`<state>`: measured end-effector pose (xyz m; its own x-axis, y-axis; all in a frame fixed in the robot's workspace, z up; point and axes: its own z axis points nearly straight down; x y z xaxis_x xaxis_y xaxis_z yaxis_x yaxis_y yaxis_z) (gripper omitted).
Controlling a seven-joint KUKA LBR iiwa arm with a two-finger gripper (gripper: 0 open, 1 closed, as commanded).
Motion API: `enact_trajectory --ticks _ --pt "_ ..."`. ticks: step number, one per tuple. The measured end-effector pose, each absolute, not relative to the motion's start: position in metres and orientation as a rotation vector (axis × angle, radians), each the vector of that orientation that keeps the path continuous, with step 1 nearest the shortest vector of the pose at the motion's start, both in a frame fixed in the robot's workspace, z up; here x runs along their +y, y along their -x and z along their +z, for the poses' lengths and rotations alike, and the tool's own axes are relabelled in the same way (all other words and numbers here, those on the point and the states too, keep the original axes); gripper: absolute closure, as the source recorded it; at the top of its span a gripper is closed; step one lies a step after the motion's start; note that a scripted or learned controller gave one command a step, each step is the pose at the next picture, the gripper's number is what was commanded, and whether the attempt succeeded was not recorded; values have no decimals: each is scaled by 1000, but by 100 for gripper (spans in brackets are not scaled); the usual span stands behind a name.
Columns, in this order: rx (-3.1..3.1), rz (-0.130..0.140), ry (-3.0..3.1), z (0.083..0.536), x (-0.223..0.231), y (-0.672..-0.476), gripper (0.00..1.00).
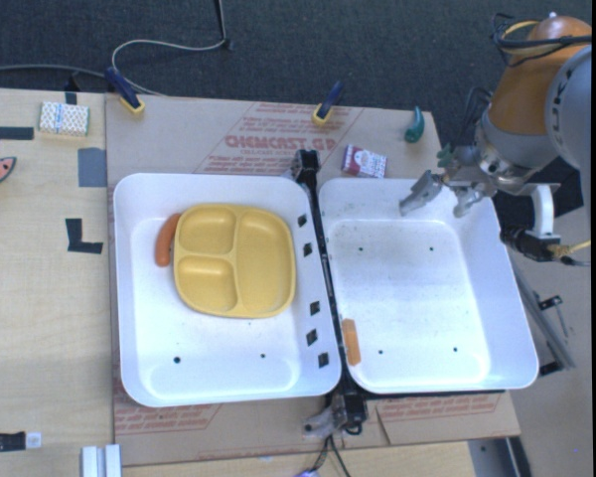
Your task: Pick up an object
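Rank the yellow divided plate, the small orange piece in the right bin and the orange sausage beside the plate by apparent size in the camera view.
1. yellow divided plate, by far the largest
2. orange sausage
3. small orange piece, only slightly smaller than the sausage, so that order is unsure

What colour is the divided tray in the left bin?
Yellow tray, clear in the camera view.

Even, fairly bright overhead light falls on the two white bins (323, 296), which look slightly washed out beside the dim dark floor above them. Shadows are soft and short; the whole frame is mildly soft and grainy.
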<state>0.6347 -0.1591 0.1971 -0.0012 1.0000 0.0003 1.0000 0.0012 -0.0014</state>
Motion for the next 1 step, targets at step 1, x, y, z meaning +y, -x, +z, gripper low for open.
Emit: enact_trajectory --ticks 1 --pt "-2223 0 2217 184 -76 -655 0"
